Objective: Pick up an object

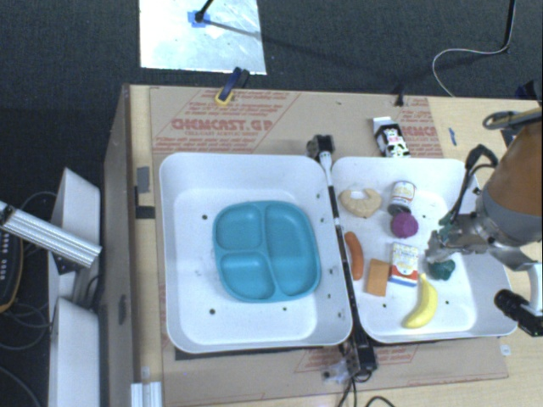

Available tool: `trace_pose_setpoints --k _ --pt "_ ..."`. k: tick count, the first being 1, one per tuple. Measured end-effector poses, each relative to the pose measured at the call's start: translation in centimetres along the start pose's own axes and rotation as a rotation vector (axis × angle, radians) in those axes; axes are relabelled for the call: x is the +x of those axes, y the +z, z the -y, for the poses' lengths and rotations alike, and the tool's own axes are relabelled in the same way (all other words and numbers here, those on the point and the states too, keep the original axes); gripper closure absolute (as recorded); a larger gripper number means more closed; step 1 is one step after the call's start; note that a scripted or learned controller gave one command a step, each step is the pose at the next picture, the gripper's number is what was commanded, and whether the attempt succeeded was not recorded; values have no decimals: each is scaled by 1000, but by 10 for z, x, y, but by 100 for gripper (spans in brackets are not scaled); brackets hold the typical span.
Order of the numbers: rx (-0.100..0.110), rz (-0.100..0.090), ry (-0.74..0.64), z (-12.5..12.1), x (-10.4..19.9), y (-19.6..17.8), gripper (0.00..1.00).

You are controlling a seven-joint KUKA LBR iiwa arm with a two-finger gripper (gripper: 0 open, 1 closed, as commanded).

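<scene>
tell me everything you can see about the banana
The banana is yellow, smooth and curved, looking like a plastic toy. It lies flat on the floor of the right bin, near its front edge, with one end pointing up toward a small carton and seeming to touch or nearly touch it. The lower end curls toward the bin's front wall. The gripper is apart from it, up to the right.

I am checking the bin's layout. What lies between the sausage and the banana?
In the camera view, an orange block lies between the sausage and the banana, in the right bin.
</scene>
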State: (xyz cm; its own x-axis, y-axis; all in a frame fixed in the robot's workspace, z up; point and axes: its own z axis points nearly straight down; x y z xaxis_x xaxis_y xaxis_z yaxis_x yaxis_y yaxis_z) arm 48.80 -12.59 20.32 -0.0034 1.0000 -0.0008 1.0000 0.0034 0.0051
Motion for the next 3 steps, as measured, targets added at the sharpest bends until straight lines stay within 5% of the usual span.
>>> trace_pose_setpoints --k 1,2,3 --pt "2 0 1 1 0 1 0" --pt "3 0 0 -97 -24 120 0" --pt "1 1 -4 -98 -24 109 100"
